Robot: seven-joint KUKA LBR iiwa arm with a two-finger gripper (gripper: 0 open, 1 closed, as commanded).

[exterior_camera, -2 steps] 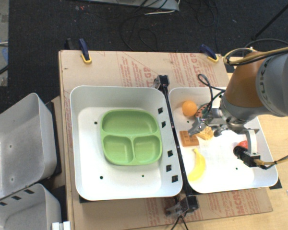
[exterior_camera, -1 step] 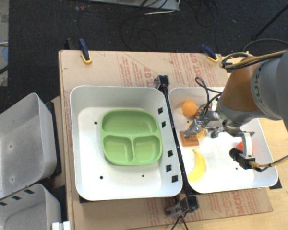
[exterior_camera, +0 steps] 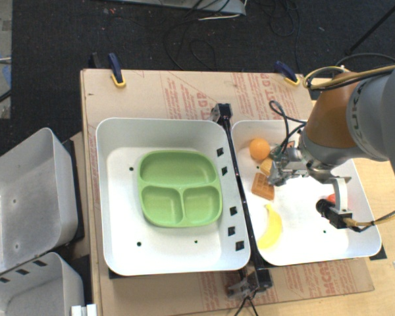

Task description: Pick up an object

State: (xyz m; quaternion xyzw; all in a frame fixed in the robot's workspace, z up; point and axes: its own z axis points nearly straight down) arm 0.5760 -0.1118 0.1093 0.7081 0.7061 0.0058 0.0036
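Nearest us in the right white bin (exterior_camera: 362, 245) lies a yellow plastic banana (exterior_camera: 271, 227). Just beyond it we see a flat brown waffle piece (exterior_camera: 263, 187), with the gripper (exterior_camera: 278, 170) directly over its far edge; whether it grips we cannot tell. Farther sits an orange ball (exterior_camera: 259, 149). The left bin (exterior_camera: 112, 196) holds a green divided plate (exterior_camera: 181, 187).

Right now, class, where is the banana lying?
The banana lies in the right bin, near its left wall and front edge, just below the brown waffle piece and apart from it.
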